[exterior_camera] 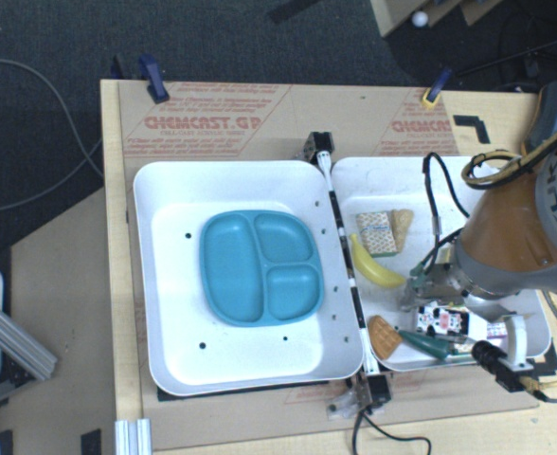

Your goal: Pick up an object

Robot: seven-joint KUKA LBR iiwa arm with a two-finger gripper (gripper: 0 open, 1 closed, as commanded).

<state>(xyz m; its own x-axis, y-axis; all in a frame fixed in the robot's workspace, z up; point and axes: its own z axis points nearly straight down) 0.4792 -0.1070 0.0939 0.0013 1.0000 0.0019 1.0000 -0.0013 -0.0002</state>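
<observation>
Bins sit side by side on the bench: the left bin [165, 282] carries a blue divided plate [260, 265] lying flat near its middle, and the right bin [383, 173] carries the loose objects. In the right bin a yellow banana [373, 269] lies along the left wall, curving from the middle toward the near side. Just beyond it, farther from the camera, rests a small patterned packet [377, 232] with a tan piece [404, 222] touching its right edge. At the near left corner of this bin lies a round brown cookie-like item [384, 336], and a green-handled tool [432, 344] stretches rightward from beside it. The arm [511, 230], grey with its orange band, reaches in from the right and hangs over the right half of this bin. The gripper [428, 297] is low over the bin, just right of the banana; whether its pincer is wide or narrow cannot be told from this slant.
</observation>
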